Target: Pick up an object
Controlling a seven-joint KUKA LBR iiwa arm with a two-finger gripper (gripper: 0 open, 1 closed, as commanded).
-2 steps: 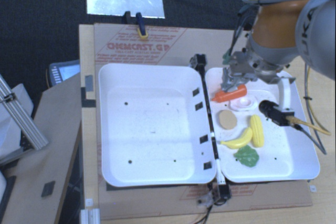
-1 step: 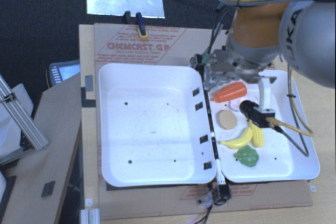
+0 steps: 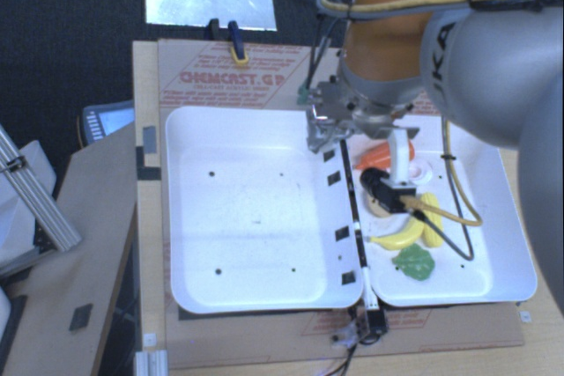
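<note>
**Gripper over the seam, nearest object off to its right-bin side**

Obs.: gripper hangs low at the far end of the seam where the left bin meets the right bin, over the left bin's far right corner. Open or closed: cannot tell, as the wrist covers it. Nothing seen held.

Candidates all lie in the right bin. The orange carrot-shaped toy is nearest, close to that bin's far left corner and just beside the gripper on the side away from the left bin. It is partly hidden under the wrist. Its long axis appears to run across the bin, slightly tilted.

The toy banana lies along the seam edge toward the near rim, long axis also across the bin. A green toy sits just nearward of it.

Judgement: the pick needs a short sideways shift over the seam into the right bin, closing across the carrot's short width.
</note>
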